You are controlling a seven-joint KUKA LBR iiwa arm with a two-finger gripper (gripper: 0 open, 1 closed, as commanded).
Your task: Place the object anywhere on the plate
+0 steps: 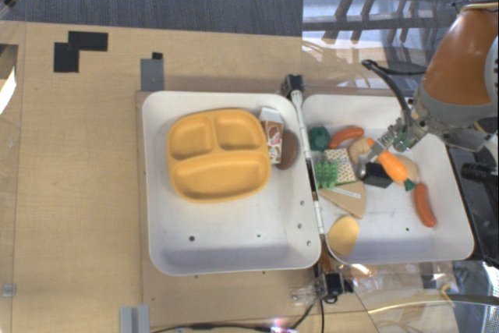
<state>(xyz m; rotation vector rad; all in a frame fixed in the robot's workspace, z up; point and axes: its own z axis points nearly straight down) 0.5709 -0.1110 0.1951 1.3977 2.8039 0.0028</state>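
Gripper [384, 146] seen low in right bin [456, 246] among toys, beside carrot [394, 167] (finger state can't be told), yellow plate [220, 153] sat in left bin w/ carton [273, 136] alongside

bright even daylight, window glare upper right, soft shadows

No text I can read anywhere. The small carton [272, 138] beside my yellow plate [218, 154] has printed artwork on its face, too small to make out letters. The black block shapes [79, 48] on the bench are plain marks, no characters.
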